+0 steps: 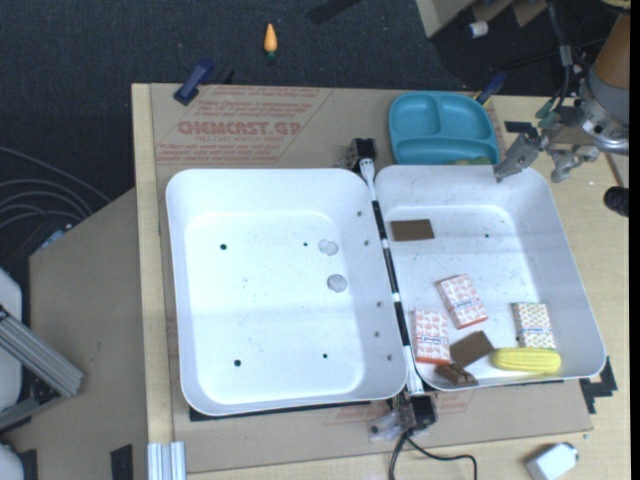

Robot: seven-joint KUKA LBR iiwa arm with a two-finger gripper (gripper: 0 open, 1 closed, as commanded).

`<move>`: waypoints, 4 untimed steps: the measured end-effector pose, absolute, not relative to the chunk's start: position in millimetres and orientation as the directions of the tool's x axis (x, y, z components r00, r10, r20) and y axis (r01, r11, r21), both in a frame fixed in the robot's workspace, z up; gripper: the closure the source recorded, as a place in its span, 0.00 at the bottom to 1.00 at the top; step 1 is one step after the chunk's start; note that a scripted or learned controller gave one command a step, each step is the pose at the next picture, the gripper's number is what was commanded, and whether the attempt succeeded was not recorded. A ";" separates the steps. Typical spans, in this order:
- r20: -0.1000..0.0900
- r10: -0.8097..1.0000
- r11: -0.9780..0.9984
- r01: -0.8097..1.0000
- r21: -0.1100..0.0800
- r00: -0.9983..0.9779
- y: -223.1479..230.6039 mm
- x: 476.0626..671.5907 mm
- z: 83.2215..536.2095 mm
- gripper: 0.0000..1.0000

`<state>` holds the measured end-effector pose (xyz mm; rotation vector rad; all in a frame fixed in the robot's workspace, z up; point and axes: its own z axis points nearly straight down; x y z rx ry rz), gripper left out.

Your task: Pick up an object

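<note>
My gripper (540, 160) hangs over the far right corner of the right bin (560, 238), open, with nothing between its fingers. In that bin lie a flat brown card (411, 230) near the far left, and three red-and-white checkered packets (461, 300) (431, 335) (533, 325) toward the front. A brown block (471, 348) and a yellow banana-like piece (527, 361) rest at the front edge. All of these lie well in front of the gripper.
The left bin (200, 268) holds two small pale discs (328, 247) (337, 283). A teal divided tray (443, 128) stands behind the right bin, just left of the gripper. A blue clip (193, 81) lies on the board's far left corner.
</note>
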<state>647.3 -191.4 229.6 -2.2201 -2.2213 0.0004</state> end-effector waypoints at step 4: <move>0.001 1.000 0.000 1.000 -0.001 0.000 -94.8 557.0 94.2 1.00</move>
